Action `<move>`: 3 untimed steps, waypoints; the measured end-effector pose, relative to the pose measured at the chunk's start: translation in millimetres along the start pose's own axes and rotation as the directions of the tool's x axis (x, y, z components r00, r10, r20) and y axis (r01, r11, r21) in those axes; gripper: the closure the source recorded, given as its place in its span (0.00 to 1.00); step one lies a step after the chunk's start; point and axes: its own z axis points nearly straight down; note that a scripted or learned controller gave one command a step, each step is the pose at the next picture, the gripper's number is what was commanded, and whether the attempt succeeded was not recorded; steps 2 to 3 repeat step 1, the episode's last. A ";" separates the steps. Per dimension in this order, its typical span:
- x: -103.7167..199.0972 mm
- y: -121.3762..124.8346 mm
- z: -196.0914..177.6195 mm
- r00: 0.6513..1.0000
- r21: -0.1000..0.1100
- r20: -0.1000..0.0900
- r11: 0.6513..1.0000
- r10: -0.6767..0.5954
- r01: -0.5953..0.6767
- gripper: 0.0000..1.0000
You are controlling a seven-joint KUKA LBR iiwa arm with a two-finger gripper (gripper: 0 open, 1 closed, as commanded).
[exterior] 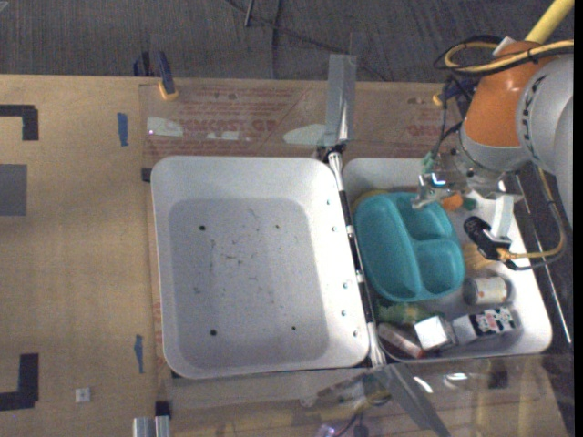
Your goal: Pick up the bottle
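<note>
A small pale bottle [487, 289] lies on its side near the right wall of the right bin [537, 321], just right of a teal divided tray [408, 248]. My gripper [431, 188] hangs over the back of the right bin, above the far edge of the teal tray. It is well behind the bottle and apart from it. Nothing shows held in the gripper.
Along the right bin's front lie a black-and-white patterned box [493, 321], a white block [432, 332], a dark reddish item [395, 339] and something green [395, 313]. An orange object [453, 204] sits by the gripper. The left bin [168, 244] stands alongside.
</note>
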 end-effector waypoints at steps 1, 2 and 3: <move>13.2 0.2 3.5 1.000 0.008 -0.020 1.000 -0.009 0.009 0.00; 13.2 0.2 3.5 1.000 0.008 -0.020 1.000 -0.009 0.009 0.00; 13.2 0.2 3.5 1.000 0.008 -0.020 1.000 -0.009 0.009 0.00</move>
